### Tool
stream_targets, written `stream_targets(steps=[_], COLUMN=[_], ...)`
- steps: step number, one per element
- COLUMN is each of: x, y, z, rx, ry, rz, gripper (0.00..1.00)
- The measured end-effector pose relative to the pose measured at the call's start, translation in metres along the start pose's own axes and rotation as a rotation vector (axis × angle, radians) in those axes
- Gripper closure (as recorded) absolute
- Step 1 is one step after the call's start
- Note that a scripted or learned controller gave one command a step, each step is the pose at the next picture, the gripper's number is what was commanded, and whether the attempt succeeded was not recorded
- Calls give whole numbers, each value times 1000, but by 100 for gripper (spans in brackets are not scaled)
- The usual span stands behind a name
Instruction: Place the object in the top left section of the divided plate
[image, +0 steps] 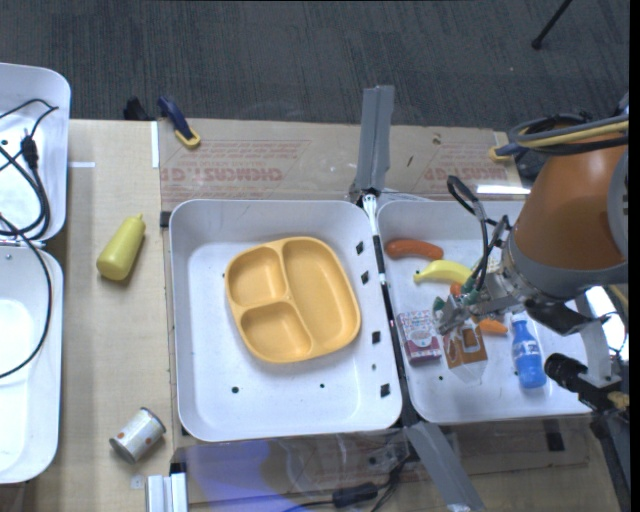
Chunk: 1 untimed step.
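The yellow divided plate, three sections, sits mid-frame in the left bin. The end effector hovers at right over the toys: banana, sausage, blue bottle.

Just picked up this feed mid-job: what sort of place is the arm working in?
Most likely a robotics lab bench, not a kitchen: two white bins side by side on cardboard, toy food such as a banana, and loose cables at the left.
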<state>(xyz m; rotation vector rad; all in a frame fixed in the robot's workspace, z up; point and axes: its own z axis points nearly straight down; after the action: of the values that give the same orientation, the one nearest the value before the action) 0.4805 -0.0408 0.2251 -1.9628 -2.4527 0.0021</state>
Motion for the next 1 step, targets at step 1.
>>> stream_targets(steps=[1], x=[62], y=[45], z=[-19], rx=[2], ry=[0], rz=[16], gripper=[100])
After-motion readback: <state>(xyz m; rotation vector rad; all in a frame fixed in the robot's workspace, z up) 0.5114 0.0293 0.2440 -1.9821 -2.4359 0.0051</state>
